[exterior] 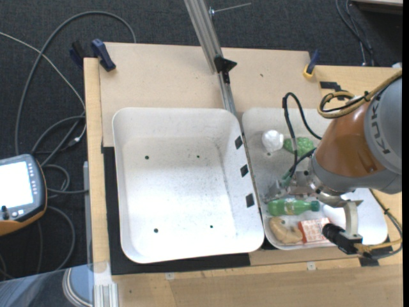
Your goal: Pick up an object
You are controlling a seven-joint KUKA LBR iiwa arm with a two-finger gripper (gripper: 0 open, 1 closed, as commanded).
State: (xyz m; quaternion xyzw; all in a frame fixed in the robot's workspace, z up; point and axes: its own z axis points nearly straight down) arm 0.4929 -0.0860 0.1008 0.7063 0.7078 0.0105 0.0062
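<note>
Arm low over the right-hand bin, nothing lifted yet.

Looking down from above, the arm point(358, 149) reaches in from the right and hangs over the right bin point(255, 123), its wrist hiding the gripper point(305, 187); I cannot tell how the jaws stand. Just beside it lies a green bottle point(293, 206) on its side, with a tan bread roll point(285, 230) and a red packet point(313, 229) nearer the front, and a white ball point(272, 139) and green lump point(299, 146) behind. The left bin point(128, 123) sits alongside on the worktop point(160, 75). I'd go for the bottle: come straight down, span its narrow width, close mid-body.
</note>
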